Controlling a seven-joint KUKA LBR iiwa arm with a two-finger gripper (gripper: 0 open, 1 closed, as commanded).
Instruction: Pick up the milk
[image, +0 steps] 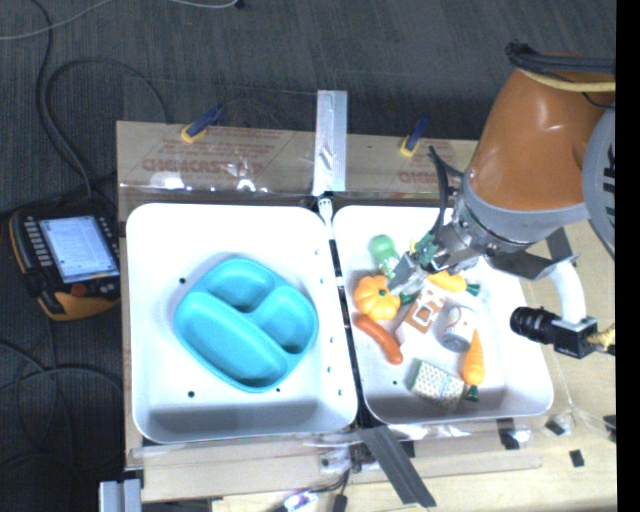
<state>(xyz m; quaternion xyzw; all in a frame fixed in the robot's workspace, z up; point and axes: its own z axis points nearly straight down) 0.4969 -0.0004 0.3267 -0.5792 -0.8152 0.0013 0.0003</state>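
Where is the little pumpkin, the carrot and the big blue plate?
pumpkin (374, 295), camera view, its orange top.
carrot (474, 360), camera view, middle of its orange body.
blue plate (212, 325), camera view, its large left compartment.

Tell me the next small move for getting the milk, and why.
Probably a short shift toward the near side of the right bin. The gripper sits low beside the orange pumpkin and green item, while the milk carton lies just below it, crowded by a can and carrot.
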